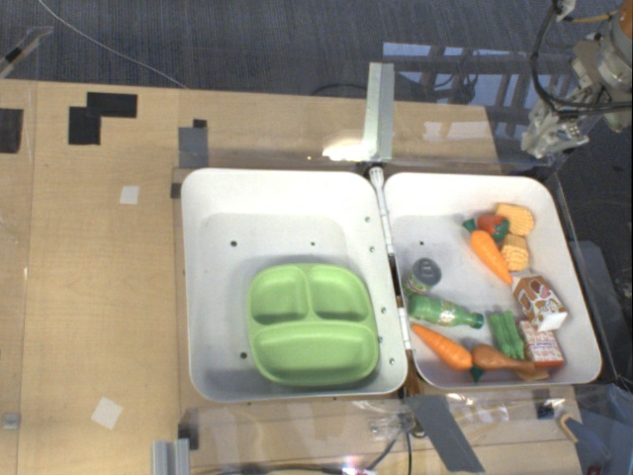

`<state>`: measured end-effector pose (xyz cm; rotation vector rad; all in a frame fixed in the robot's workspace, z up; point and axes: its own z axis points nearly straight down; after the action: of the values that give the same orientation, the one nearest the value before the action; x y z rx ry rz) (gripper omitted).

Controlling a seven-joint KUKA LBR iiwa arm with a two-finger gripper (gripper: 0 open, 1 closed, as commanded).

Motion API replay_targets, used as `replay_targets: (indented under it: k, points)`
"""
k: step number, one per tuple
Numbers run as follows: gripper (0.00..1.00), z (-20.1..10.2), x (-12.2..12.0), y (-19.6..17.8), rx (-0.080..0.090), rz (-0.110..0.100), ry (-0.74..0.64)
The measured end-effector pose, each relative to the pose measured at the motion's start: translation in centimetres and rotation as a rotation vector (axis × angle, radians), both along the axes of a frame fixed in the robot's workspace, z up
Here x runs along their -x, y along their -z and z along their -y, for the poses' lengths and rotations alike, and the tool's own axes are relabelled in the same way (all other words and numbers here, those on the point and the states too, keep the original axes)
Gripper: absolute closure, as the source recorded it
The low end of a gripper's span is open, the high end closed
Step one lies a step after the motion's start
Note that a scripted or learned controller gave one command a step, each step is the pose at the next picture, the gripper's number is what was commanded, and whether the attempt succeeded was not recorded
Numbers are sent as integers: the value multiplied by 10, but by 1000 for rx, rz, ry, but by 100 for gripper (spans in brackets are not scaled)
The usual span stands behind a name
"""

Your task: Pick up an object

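Note:
The right bin [435,201] holds several toy foods. An orange carrot [490,253] lies beside two pieces of yellow corn [515,220]. A green bottle [444,312] lies on its side near a small grey can [426,271]. A second carrot [442,346] and a brownish one [506,360] rest along the front wall, next to a green vegetable [506,332], a small house-shaped carton [539,302] and a red box [542,347]. My gripper [552,133] hangs above the bench beyond the right bin's far right corner, apart from every object.
The left bin [213,265] holds a green divided plate [312,325]. A metal post [380,112] stands behind the seam between the bins. Cables loop around the arm [593,57] at the upper right. Bare wooden bench spreads to the left.

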<state>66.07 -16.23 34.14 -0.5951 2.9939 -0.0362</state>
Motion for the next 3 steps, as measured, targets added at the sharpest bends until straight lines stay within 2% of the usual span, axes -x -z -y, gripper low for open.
replay_targets:
  k: [1,2,3]
  points:
    - [100,-1,-2,-14,1,13,1]
    - [100,25,-8,24,-7,-82,14]
    - [100,23,-11,7,-5,-65,13]
